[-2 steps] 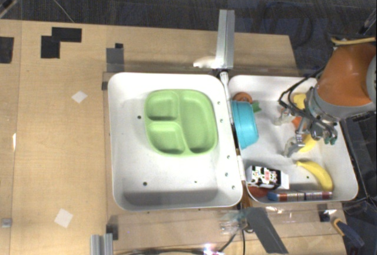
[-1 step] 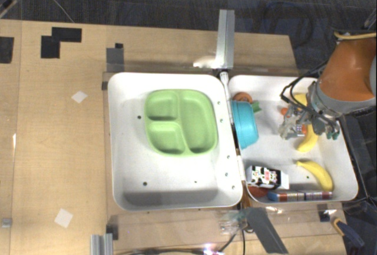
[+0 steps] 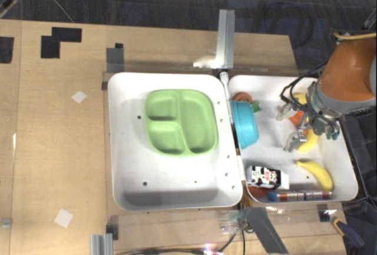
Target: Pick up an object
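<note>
In the right bin (image 3: 349, 189), my gripper (image 3: 288, 126) hangs low at the right side, reaching in from the right. Its two silver fingers (image 3: 293, 142) stand spread apart, so it is open, with nothing clearly gripped. A small orange piece (image 3: 297, 118) lies between the fingers near the wrist, and a yellow object (image 3: 308, 141) sits just by the lower finger. A banana (image 3: 316, 173) lies below them. A blue bowl (image 3: 244, 123) leans on its side against the divider, left of the gripper.
A green divided plate (image 3: 179, 121) lies in the left bin (image 3: 126, 189). A black and white box (image 3: 264, 176) and a marker-like stick (image 3: 300, 195) lie along the right bin's front wall. A brown-orange item (image 3: 242, 96) sits above the bowl.
</note>
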